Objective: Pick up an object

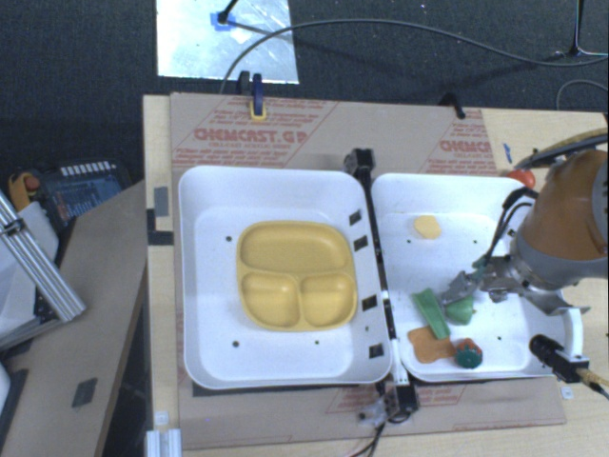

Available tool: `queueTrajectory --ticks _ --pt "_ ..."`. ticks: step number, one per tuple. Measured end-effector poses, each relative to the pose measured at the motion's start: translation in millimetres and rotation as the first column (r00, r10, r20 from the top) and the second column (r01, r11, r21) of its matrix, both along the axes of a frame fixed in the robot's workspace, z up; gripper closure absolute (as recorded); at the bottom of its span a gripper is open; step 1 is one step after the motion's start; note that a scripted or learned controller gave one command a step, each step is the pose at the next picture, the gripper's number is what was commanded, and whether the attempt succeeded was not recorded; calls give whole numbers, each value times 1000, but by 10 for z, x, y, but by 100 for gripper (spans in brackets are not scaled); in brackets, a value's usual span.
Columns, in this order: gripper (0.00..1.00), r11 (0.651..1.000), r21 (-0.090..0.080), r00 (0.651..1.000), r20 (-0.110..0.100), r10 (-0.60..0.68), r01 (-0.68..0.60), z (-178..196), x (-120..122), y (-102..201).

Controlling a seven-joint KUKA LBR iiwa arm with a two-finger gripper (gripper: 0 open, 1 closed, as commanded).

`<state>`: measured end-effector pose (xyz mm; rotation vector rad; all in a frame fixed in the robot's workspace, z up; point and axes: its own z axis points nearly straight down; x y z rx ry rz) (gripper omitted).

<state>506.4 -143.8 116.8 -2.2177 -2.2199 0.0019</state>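
Camera view: the arm reaches in from the right, gripper [463, 287] low in the right bin [476, 193], right over a light green piece [460, 309]. This reads as the approach or closing step of the pick. Whether the gripper is clenched or released cannot be told here.

Next move likely calls for closing on that piece, then lifting straight up.

Right bin also holds a green block [431, 312], orange piece [430, 346], teal ball [468, 355] and yellow disc [426, 226]. Left bin [205, 255] holds a yellow divided tray [290, 274]. Both bins sit on the counter [314, 127].
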Motion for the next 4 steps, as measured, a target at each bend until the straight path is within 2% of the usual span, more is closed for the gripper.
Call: queueTrajectory --ticks 1,2,4 --pt "0 1000 -1 1000 3 -1 1 -338 4 4" --pt "100 1000 -3 1000 8 -1 1 -211 19 -2" --pt "100 1000 -4 1000 11 4 -4 927 114 40"
